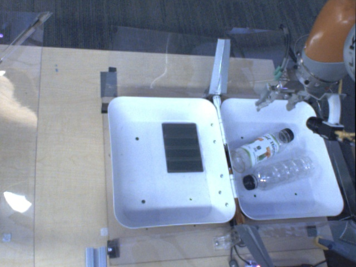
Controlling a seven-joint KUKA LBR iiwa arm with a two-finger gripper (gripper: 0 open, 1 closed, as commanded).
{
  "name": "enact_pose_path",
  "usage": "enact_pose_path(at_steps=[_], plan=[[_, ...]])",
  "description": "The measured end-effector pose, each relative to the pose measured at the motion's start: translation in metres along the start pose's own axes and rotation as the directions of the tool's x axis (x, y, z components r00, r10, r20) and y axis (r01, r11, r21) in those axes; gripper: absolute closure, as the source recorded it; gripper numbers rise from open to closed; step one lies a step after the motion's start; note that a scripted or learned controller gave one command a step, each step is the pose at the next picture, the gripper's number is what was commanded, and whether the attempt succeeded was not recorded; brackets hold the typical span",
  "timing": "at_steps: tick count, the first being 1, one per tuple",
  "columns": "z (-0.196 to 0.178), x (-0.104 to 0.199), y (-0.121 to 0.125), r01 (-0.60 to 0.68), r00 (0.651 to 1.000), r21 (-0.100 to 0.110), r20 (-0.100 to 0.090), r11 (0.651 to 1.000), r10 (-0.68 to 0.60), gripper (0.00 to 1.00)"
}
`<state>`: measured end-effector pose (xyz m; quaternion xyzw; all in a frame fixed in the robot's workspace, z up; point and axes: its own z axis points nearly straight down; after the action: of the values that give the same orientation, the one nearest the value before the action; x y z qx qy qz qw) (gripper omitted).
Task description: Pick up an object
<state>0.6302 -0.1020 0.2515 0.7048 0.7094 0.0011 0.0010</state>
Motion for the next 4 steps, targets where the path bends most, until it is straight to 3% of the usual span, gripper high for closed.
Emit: enact_pose_path(at_steps=[1,2,3,4], plan=[[0.139,-0.052,-0.009,-0.019,1.0,0.003,0.0,1.0,0.019,0.0],[0.138,-0.052,-0.008,-0.018,1.0,0.0,0.0,1.0,0.018,0.0],[0.162,0.01,-0.026,0.026,1.0,-0.009,0.0,1.0,-0.026,0.0],[0.161,-0.02,-0.074,-0.031,1.0,-0.01,0.003,0.999,0.031,0.0]])
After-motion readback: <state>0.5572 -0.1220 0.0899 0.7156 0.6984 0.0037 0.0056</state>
